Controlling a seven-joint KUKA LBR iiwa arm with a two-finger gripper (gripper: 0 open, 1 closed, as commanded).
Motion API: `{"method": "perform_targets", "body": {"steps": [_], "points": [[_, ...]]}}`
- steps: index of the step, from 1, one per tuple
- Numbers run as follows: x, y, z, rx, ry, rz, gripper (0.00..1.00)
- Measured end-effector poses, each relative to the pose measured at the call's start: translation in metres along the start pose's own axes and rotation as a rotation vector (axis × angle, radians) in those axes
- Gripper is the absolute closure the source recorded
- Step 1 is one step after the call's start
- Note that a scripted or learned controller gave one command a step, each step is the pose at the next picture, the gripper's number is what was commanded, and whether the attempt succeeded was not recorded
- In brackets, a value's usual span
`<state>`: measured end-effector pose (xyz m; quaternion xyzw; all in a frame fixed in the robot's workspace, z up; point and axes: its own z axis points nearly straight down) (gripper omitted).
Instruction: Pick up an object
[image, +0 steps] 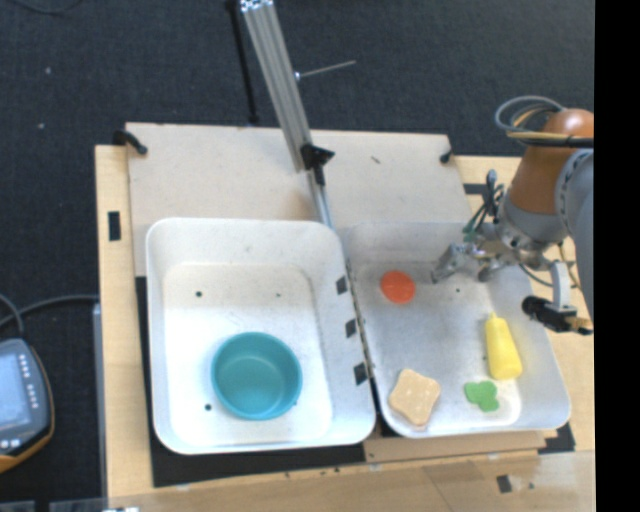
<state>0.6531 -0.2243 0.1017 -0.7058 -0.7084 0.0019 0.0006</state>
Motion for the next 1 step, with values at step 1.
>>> {"method": "perform_targets", "body": {"steps": [1], "points": [[-0.0016,0.0022,-0.0153,-0.008,-0.005,-0.003,1.0]]}}
